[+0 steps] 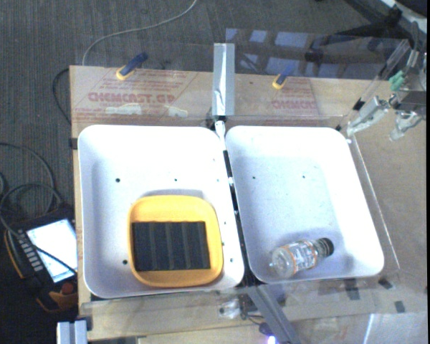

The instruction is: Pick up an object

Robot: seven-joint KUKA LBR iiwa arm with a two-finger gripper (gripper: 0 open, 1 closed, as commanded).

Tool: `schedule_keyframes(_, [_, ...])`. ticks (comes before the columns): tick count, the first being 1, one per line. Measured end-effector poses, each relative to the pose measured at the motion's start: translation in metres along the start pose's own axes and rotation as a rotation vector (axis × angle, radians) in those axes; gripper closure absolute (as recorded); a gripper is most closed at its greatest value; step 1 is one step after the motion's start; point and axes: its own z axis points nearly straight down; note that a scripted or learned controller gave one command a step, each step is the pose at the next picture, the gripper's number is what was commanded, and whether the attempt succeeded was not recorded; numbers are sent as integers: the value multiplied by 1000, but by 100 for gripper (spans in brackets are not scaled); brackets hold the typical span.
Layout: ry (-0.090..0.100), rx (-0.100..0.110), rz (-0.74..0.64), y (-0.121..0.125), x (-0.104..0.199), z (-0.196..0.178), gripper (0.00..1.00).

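Bottle [301,256] lying in your right bin [358,192] | yellow tray [176,241] left bin [100,163] | gripper [378,117] state: cannot tell

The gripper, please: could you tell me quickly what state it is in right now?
Gripper: at the upper right, beyond the right bin's far corner; holding nothing visible; open or closed cannot be told.

Camera, single, fixed. Mounted above the worktop [93,92], looking down at a slant. Far enough back to take in both bins whole: left bin [100,156] and right bin [301,156], side by side at frame centre. Beyond the bins, toward the top of the frame, the worktop's back edge and dark floor [43,27] appear. Floor also shows left of the left bin. The worktop's front edge lies just below the bins.
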Motion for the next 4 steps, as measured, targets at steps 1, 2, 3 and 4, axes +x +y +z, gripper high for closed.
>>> schedule_keyframes(1, [-2,0,257,-15,3,-49,0])
schedule_keyframes(2, [-3,2,551,-26,-22,-63,0])
schedule_keyframes(3, [-2,2,848,-47,-20,-63,0])
schedule_keyframes(4, [-7,5,849,-47,-21,-71,100])
